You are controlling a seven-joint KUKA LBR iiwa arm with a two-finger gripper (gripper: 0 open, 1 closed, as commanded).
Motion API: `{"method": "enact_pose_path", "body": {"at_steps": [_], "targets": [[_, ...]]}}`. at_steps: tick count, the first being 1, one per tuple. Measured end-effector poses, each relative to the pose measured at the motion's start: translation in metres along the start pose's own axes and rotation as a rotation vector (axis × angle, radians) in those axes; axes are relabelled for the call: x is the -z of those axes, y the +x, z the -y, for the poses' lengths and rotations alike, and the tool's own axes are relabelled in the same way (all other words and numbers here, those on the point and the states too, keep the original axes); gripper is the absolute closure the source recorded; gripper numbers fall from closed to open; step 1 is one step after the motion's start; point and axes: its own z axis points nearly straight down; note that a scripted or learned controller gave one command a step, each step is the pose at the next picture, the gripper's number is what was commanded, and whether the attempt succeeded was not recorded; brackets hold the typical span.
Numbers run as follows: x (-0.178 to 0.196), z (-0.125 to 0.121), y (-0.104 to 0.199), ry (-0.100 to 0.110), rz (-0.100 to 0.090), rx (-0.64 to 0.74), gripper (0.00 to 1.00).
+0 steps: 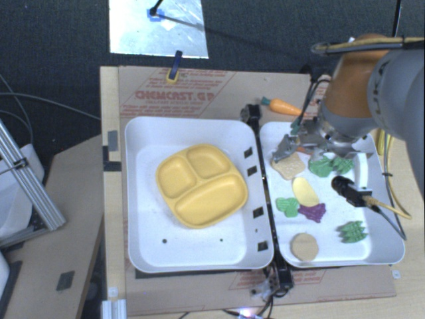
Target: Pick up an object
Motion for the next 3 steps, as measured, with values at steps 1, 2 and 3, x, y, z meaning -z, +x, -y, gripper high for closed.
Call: {"method": "enact_pose_path", "body": {"at_steps": [1, 2, 3], "targets": [[-0.004, 0.091, -0.001, 0.017, -0.001, -0.01, 0.0], [-0.004, 0.087, -0.001, 0.01, 0.0, -0.008, 0.0], [-0.006, 0.107, -0.016, 0.013, 0.0, -0.01, 0.0]]}}
